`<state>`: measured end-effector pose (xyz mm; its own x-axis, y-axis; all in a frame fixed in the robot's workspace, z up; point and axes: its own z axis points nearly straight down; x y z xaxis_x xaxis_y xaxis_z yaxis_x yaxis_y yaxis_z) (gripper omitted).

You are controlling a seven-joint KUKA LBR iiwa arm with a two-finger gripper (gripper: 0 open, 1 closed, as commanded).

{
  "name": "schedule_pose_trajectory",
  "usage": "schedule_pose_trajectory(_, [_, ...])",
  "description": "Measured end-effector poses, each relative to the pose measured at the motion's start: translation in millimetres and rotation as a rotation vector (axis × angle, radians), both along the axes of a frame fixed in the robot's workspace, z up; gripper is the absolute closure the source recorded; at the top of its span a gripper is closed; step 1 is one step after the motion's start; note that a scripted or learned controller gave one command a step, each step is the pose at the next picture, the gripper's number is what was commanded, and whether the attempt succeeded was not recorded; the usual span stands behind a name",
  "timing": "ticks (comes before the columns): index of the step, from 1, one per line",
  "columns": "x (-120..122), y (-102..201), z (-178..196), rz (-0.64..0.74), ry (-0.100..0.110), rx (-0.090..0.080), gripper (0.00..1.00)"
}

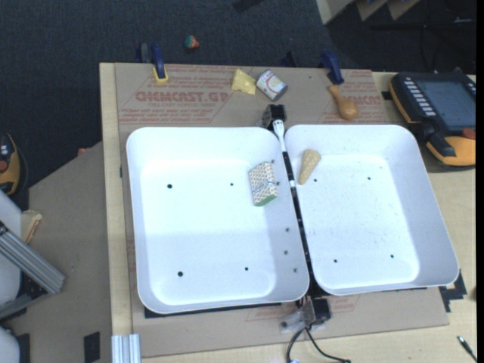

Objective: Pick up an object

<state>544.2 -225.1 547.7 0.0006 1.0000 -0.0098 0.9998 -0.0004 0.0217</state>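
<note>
Two shallow white bins side by side on a brown board marked CHEMCAST (181, 95), laid over the bench (128, 293). In the left bin (204, 278), a small patterned packet (262, 183) close to the inner wall; in the right bin (378, 263), a tan cone-shaped piece (308, 165) near the upper left corner. On the board behind the bins: a yellow wedge (243, 82), a small white box (271, 85), a tan wooden piece (343, 103), blue clamps (157, 60). At right, a pendant with dark screen (442, 108). Beyond, dark carpet (91, 21). State of the pincer: cannot tell.
</note>
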Motion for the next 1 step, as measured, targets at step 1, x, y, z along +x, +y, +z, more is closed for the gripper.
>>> schedule_pose_trajectory(1, [-21.6, 40.5, -193.4, 0.001, 0.039, 0.017, 1.0])
